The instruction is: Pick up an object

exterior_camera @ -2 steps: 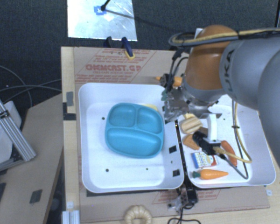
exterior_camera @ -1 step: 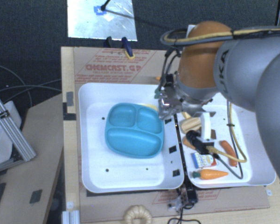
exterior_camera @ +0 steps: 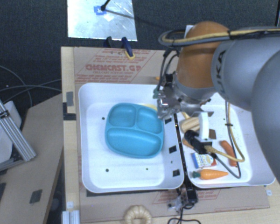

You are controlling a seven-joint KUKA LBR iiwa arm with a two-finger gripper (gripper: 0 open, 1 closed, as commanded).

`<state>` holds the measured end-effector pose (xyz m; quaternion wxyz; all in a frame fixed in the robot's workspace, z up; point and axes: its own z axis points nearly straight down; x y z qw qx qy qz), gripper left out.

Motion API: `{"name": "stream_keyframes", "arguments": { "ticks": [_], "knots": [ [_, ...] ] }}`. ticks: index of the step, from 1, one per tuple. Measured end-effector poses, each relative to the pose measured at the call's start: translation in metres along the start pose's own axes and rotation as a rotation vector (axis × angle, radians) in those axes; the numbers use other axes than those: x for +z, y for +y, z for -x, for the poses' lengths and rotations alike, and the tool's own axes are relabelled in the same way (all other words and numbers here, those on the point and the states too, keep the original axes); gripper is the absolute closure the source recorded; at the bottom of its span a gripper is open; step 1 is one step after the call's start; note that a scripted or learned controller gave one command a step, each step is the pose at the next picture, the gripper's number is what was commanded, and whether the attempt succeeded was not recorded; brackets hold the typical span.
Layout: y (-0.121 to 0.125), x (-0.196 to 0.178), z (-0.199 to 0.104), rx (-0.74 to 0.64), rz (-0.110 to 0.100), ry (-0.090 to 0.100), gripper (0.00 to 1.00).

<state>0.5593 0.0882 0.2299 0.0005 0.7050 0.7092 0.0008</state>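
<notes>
The hand (exterior_camera: 164, 107) hangs over the divide between the two bins, at the 2 o'clock edge of the blue plate (exterior_camera: 133, 129) lying in the left bin (exterior_camera: 95, 171); how wide it stands cannot be told. The carrot (exterior_camera: 213, 174), at 5 o'clock in the right bin (exterior_camera: 256, 171), looks light, stiff and smooth, best gripped across its thick middle.

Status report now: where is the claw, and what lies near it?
Claw low over the divider between the bins. Blue divided plate in left bin, untouched. Carrot and small items crowd right bin.
</notes>
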Motion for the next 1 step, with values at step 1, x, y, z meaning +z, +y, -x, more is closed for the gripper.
{"name": "stream_keyframes", "arguments": {
  "ticks": [1],
  "knots": [
    [0.0002,0.0153,0.0064,0.006,-0.003,-0.001,1.0]
  ]
}}
